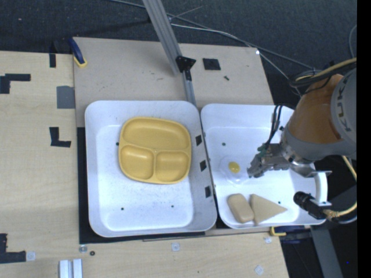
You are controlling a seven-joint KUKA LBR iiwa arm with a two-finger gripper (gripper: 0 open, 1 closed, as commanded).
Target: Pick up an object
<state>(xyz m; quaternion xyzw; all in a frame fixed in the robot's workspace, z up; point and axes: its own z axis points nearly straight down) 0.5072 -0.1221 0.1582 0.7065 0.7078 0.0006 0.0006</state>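
In the right bin lie a small clear piece with a yellow centre, a tan rounded bread-like piece and a tan wedge at the front. My gripper hangs low over the right bin, just right of the yellow-centred piece and above the wedge. Nothing shows between its fingers. The arm's orange band rises behind it on the right.
The left bin holds a yellow divided plate with three compartments. A grey metal pole slants down to the bins' rear junction. Black clips sit along the divider between the bins. Cables run over the dark floor behind.
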